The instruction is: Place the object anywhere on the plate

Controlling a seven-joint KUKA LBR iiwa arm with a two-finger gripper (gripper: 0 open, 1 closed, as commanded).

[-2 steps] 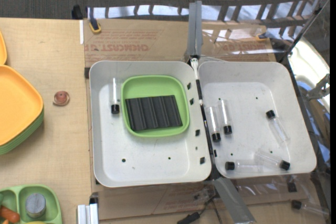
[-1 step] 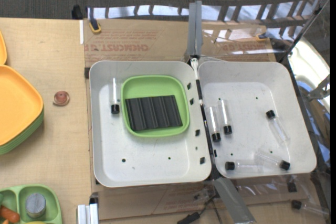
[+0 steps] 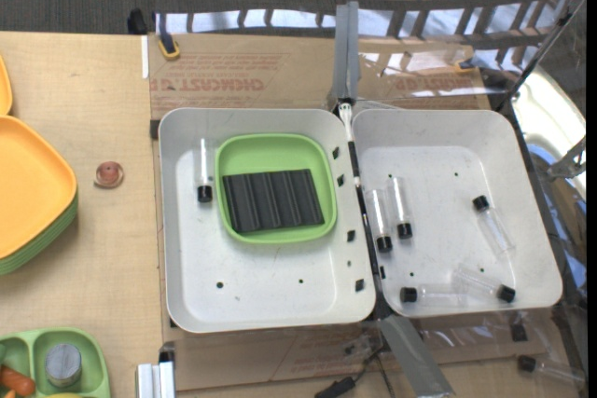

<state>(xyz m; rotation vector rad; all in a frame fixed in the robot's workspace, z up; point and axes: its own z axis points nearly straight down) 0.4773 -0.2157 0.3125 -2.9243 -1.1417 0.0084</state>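
1. At the far left of the bench, a stack of orange plates [image 3: 28,191] ran off the edge of the view, with a small reddish round knob [image 3: 109,173] lying on the wood just to its right.
2. In the bottom left corner sat a green compartment tray [image 3: 37,351], holding a grey round piece [image 3: 62,363] in one compartment.
3. The left bin [image 3: 261,303] came next. A clear tube [image 3: 204,171] with a black cap at its near end lay on the bin floor, lengthwise front to back, just beside the left rim of the green plate [image 3: 275,149] and apart from it.
4. The green plate sat in the upper middle of the left bin, and a dark ribbed slab [image 3: 273,200] lay flat on it, covering most of its lower half.
5. In the right bin [image 3: 438,140], two capped tubes [image 3: 390,212] lay side by side near the left wall, black caps toward the front.
6. Farther right, a slanted tube [image 3: 492,221] lay alone with its cap at the upper end.
7. Along the front wall of that bin lay a pair of front tubes [image 3: 455,289], one with its cap at the left and one with its cap at the right.
8. No tube lay on the plate.
9. Whether the claw was wide, narrow or holding anything could not be told.
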